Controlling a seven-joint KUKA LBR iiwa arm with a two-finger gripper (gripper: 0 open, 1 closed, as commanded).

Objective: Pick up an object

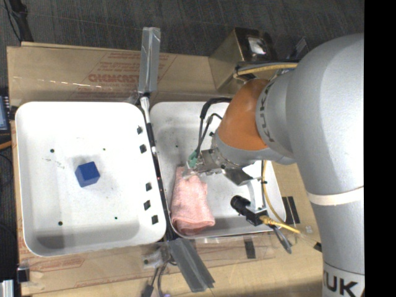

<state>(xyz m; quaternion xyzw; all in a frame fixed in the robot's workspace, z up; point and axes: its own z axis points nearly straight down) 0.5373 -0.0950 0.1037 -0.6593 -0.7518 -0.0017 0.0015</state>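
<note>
Pink cloth (190, 201) in the right bin (168, 125) looks soft, light; pinch its far edge, where the tool (197, 163) hovers, jaw state unclear

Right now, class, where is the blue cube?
The blue cube lies alone in the left bin, left of its centre, far from the pink cloth in the right bin.

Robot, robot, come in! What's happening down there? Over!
Gripper low in right bin, at pink cloth's top edge. Blue cube alone in left bin. Nothing blocking.
</note>
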